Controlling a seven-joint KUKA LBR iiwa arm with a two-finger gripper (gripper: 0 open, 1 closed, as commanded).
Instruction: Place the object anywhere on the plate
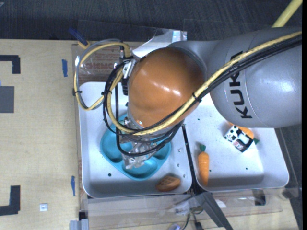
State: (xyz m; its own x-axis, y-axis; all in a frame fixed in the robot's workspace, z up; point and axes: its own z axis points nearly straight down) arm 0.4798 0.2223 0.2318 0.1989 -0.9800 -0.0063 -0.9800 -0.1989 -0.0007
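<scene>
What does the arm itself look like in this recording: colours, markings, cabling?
The arm is a thick, rounded grey body with black KUKA lettering on its side. Above the wrist sits a glossy orange dome-shaped band. Yellow and black cables loop loosely around the wrist and run back along the grey link. The gripper is a compact metallic assembly below.

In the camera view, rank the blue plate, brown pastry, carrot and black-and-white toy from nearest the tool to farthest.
1. blue plate, directly beneath the tool, left bin.
2. brown pastry, just off the plate's lower right edge.
3. carrot, right bin, by the divider.
4. black-and-white toy, farther right in that bin.
</scene>
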